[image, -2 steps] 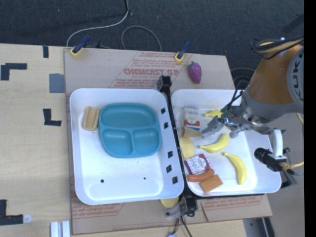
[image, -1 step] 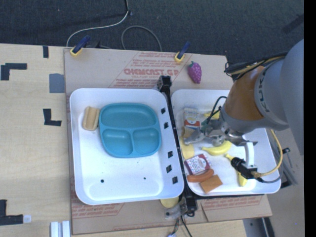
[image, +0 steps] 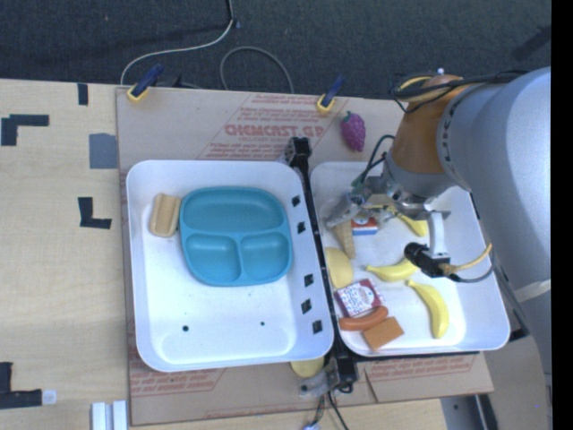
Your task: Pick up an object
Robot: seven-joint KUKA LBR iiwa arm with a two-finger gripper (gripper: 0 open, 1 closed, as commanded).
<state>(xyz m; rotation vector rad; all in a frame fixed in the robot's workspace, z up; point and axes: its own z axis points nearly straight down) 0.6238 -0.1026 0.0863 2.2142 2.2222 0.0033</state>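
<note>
Seemingly nothing has been lifted yet: the likeliest target, a small white box with a red and blue label (image: 364, 227), lies flat in the right bin (image: 479, 240), toward the bin's 10 o'clock corner. As far as the blur allows, its long axis runs roughly from 9 to 3 o'clock, label side up, though which end leads is too small to tell. The jaws hang right over it at its 11 o'clock side, low in the bin, and whether they are open or closed I cannot tell; nothing is visibly between them. So the approach looks made, while the grasp and the lift are left. Just at the box's 7 o'clock sits a pale yellow piece (image: 345, 238), and at 5 o'clock a banana (image: 394, 270), both near enough to crowd a grip. The arm (image: 421, 146) reaches in from 2 o'clock.
</note>
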